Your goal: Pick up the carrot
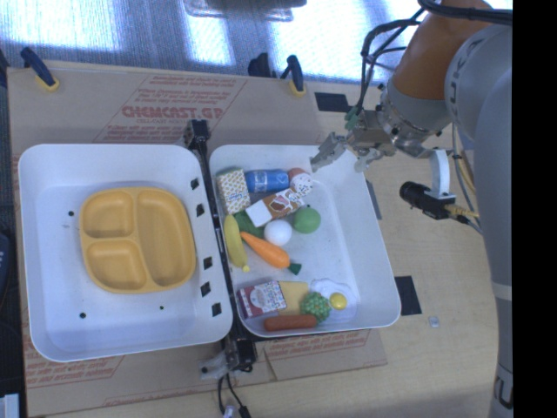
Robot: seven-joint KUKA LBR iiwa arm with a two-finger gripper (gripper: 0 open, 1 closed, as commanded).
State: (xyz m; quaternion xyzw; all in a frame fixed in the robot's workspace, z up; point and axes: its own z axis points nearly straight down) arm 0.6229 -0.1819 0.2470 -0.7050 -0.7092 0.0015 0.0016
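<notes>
The carrot is hemmed by a white egg above and a banana leftward; bare bin floor is left rightward

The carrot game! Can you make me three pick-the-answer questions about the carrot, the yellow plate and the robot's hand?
1. Where does the carrot lie?
A. on the yellow plate
B. in the right bin among the toy food
C. on the cardboard outside the bins

2. How many sections does the yellow plate have?
A. two
B. three
C. five

3. What is the gripper doing with the carrot?
A. hanging above the right bin's far rim, apart from it
B. holding it over the plate
C. pressing it down into the bin

Answers:
1 B, it lies beside the white egg and the banana.
2 B, ridges split it into three.
3 A, the carrot lies in the bin, away from the gripper.
</notes>
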